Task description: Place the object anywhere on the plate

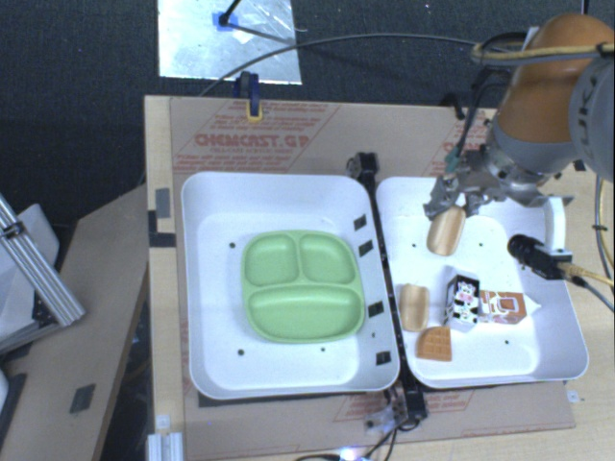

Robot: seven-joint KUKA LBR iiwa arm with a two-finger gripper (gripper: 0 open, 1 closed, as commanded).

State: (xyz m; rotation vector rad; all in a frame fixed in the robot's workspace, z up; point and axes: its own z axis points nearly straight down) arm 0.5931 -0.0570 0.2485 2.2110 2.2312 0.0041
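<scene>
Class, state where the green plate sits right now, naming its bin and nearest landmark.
The green plate lies in the left bin, roughly centred, just left of the black divider between the two bins.

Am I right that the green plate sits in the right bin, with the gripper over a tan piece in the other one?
Not quite. The camera view shows the green plate in the left bin. The gripper is over a tan piece in the right bin.

Green divided plate (303, 286) in left bin (207, 257), gripper (452, 203) clasping tan bread roll (445, 230) over right bin (557, 353), small toy foods beside
</scene>
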